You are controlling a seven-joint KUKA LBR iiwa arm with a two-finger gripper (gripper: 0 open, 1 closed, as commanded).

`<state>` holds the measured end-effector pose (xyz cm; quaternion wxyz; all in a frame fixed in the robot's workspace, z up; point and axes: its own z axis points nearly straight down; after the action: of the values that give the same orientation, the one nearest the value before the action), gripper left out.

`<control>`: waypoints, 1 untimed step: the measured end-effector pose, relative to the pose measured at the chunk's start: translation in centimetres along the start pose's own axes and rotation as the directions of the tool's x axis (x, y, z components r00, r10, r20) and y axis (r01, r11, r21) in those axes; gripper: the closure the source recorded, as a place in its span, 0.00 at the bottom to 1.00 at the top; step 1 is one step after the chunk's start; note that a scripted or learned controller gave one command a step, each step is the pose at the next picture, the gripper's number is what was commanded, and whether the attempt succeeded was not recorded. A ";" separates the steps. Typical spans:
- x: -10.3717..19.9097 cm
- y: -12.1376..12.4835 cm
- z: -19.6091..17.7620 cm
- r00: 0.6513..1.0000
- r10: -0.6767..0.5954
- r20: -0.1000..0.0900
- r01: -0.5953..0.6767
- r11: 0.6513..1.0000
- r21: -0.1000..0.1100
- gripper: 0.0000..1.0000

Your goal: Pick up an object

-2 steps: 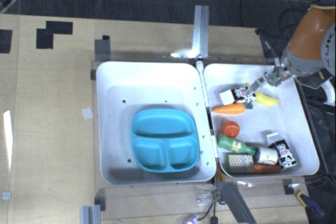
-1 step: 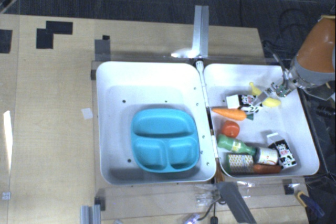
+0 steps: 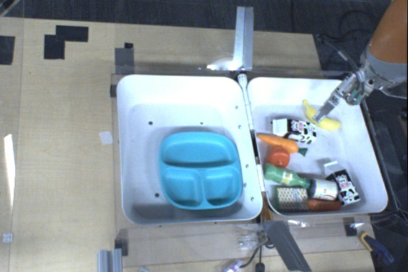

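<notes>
Gripper (image 3: 327, 106) low over right bin (image 3: 376, 165), tips at banana (image 3: 320, 119). Finger spread: cannot tell, tips too small. Banana directly beneath and just left of tips, long axis running upper-left to lower-right. Nothing visibly gripped. Cow carton (image 3: 297, 129) further left, carrot (image 3: 278, 141) beyond. Judgement: banana nearest target.

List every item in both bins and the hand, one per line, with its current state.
hand: low over the right bin, tip at the banana
banana: lying flat, near the far wall
blue tray: upright, flat in the left bin
carrot: lying on its side
green bottle: lying on its side
cow-print carton: tipped over beside the carrot
second cow-print carton: lying near the right bin's near corner
</notes>
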<state>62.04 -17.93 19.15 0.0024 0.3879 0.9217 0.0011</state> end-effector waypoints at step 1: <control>-3.4 0.0 6.8 1.000 0.004 0.018 -0.003 1.000 -0.012 0.00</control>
<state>64.48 -20.36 12.32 0.0129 0.3895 0.9209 0.0028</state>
